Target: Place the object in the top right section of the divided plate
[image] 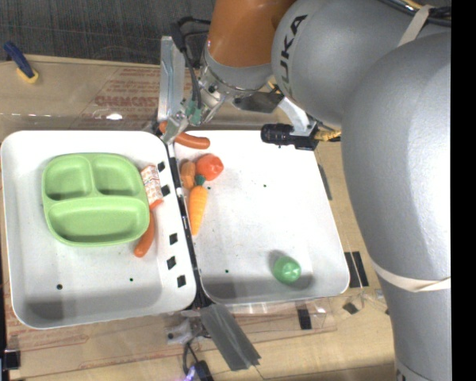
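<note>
Brown bench [79,86] under two white bins, left bin [32,292] and right bin [301,189]. On the left, one green divided plate [94,197]; beside it one small packet [151,182] and one orange sausage [146,239]. Near the divider, one carrot [197,206], one tomato [210,166], one sausage [193,141] just under the gripper [177,121], close but not visibly between the fingers. Cannot tell whether released or clenched. Further right, one green ball [286,270].
</note>
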Tool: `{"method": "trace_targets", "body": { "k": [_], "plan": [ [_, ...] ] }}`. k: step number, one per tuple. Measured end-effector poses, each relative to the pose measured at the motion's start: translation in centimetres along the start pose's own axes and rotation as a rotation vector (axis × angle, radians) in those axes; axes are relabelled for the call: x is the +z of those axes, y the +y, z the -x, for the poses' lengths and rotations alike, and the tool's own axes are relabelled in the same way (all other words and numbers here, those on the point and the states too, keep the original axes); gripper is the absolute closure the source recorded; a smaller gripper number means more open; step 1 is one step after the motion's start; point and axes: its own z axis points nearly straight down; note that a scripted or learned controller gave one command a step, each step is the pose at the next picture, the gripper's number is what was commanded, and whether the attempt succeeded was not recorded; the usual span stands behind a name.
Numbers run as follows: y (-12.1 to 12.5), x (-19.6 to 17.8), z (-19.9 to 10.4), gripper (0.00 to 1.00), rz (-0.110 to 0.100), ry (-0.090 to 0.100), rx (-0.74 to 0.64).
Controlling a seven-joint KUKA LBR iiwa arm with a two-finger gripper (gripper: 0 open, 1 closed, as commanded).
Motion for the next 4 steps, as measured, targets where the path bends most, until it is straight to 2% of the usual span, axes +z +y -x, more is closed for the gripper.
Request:
{"method": "trace_targets", "body": {
  "k": [1,2,3,4],
  "plan": [
    [-2.3,-3.8,-6.5,1.00,-0.003,0.003,0.067],
    [0.5,5.7,-3.5,1.00,-0.005,0.006,-0.244],
    [-1.4,-4.2,-0.3,1.00,0.001,-0.001,-0.309],
    [-9.5,1.4,-0.6,1.00,-0.004,0.005,-0.329]
  ]
}}
